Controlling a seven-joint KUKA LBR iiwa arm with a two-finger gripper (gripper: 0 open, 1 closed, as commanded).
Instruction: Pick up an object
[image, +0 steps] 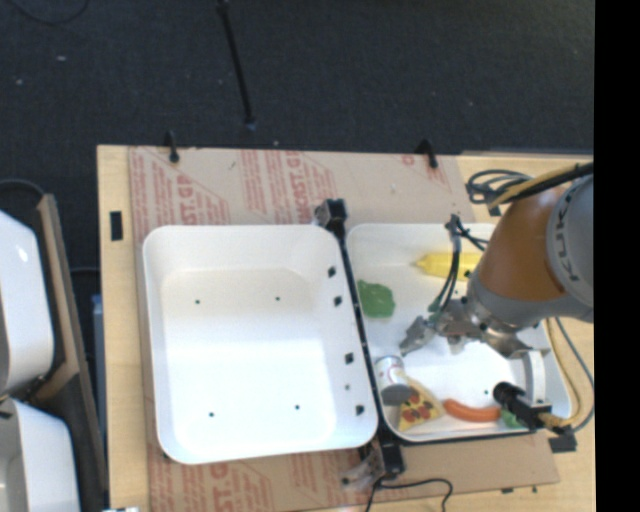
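I see the arm (535, 255) reaching in over the right bin (392, 238), gripper (428, 330) hovering above its floor. Just beside it lies a green lump (376, 298); a yellow item (440, 264) sits near the far wall. At the near wall: can (391, 375), pizza slice (418, 408), orange carrot (470, 409). The left bin (250, 340) sits alongside on the desk (230, 185).

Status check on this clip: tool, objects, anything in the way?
Tool low over right bin, nothing between its fingers. Green piece just beyond it, can nearer the camera. Approach unobstructed.
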